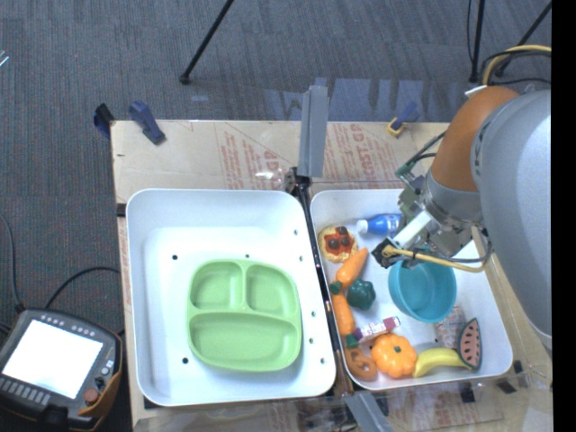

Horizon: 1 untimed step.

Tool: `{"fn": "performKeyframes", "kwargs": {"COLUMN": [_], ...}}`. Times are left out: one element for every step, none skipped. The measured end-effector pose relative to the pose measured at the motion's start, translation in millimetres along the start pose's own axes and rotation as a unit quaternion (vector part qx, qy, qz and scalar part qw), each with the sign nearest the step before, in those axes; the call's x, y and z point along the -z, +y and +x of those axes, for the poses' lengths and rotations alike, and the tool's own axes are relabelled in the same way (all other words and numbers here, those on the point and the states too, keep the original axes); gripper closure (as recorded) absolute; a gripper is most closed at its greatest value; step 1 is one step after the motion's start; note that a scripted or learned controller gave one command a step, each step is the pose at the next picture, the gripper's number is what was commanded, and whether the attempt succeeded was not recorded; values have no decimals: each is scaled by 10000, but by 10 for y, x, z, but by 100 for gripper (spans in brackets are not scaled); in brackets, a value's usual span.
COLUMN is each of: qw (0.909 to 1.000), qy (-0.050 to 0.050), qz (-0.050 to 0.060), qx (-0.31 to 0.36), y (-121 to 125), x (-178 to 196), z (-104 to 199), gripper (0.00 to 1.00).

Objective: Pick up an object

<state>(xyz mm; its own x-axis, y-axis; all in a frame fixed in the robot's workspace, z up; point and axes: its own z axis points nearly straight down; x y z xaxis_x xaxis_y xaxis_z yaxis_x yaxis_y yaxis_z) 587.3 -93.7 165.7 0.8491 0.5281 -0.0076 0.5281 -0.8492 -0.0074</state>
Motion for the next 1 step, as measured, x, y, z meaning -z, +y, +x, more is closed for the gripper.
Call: {"fn": "performKeyframes", "kwargs": {"qw": [9998], "qy": [25], "qz": [-16], "qx": [208], "y": [-69], "x": [386], "z": [-194], "gripper": [100]}}
